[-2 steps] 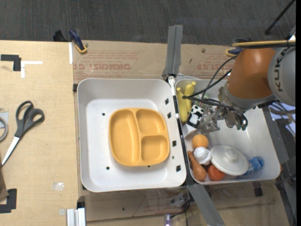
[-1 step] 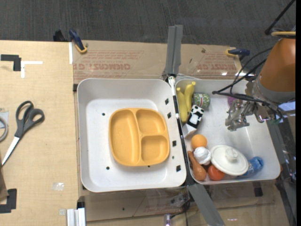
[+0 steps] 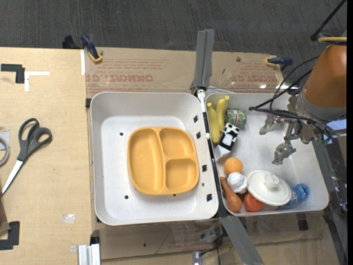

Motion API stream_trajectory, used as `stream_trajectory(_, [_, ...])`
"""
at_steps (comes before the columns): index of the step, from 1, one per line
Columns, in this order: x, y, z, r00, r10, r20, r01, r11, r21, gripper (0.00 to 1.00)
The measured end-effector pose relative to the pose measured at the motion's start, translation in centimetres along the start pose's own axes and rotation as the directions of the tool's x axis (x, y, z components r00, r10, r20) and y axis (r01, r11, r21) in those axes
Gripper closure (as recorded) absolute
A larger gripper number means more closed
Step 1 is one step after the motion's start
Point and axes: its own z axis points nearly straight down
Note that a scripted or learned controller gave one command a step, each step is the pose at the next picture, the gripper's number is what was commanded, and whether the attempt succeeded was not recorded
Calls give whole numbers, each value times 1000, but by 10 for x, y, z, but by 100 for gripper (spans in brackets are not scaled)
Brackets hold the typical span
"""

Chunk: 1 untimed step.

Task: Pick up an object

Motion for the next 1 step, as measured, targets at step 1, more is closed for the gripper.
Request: stream_trajectory(1, [-28,39,45,995,102,-1,-102,995,-1,0])
